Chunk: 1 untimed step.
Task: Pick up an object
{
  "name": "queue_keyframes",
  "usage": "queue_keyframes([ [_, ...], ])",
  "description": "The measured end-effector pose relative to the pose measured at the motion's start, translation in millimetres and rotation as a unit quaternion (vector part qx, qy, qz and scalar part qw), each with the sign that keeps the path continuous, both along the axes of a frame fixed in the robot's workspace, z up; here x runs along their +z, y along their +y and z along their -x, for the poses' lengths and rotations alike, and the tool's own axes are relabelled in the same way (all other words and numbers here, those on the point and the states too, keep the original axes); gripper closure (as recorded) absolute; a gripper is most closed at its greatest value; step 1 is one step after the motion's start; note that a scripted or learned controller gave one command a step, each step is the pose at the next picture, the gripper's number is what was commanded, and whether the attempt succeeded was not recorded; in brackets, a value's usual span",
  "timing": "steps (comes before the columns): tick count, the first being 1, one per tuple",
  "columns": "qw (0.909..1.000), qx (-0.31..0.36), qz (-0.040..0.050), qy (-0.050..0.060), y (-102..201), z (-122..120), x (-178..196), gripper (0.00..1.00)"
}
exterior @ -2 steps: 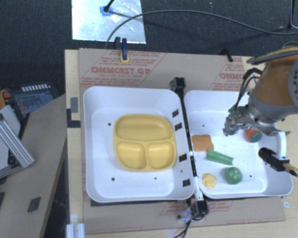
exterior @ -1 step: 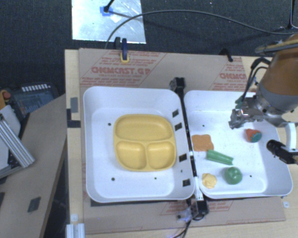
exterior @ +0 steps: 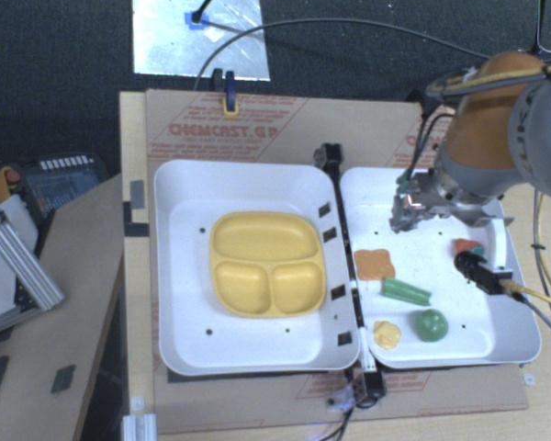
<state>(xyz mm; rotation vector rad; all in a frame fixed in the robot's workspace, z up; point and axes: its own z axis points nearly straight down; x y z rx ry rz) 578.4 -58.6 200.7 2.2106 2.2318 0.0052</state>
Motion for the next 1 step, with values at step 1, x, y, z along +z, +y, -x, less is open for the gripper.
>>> queue_keyframes([
  [1, 1.0, 0.0, 0.0005, 0.0, 41.2, -16.5, 5.1, 1.0],
])
